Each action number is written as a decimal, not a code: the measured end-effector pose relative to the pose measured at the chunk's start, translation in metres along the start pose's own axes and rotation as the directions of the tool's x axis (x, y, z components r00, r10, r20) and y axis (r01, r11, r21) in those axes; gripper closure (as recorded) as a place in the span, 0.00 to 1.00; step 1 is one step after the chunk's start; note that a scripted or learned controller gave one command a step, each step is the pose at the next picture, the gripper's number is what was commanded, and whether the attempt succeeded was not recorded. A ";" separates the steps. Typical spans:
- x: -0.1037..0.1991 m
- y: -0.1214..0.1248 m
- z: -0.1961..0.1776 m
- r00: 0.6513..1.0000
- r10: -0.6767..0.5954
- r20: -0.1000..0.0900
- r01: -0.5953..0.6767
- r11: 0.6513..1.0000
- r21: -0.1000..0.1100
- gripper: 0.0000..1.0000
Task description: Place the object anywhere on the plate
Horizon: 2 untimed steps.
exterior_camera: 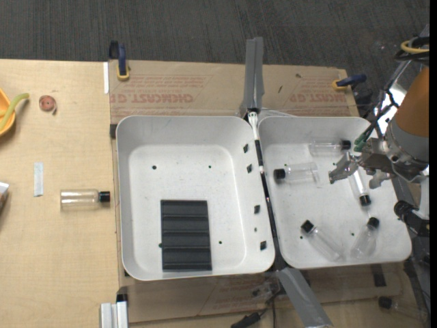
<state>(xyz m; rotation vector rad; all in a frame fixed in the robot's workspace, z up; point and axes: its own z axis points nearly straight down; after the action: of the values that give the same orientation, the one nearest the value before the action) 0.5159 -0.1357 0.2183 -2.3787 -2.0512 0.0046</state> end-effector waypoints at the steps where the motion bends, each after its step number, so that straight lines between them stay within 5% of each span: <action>1: -0.042 0.084 0.059 0.993 -0.120 0.001 0.120 0.993 -0.001 0.00; 2: -0.062 0.118 0.010 0.965 -0.261 0.002 0.261 0.965 -0.003 0.00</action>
<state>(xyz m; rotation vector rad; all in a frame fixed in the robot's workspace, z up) 0.6237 -0.2146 0.2083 -2.0898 -2.3491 0.0023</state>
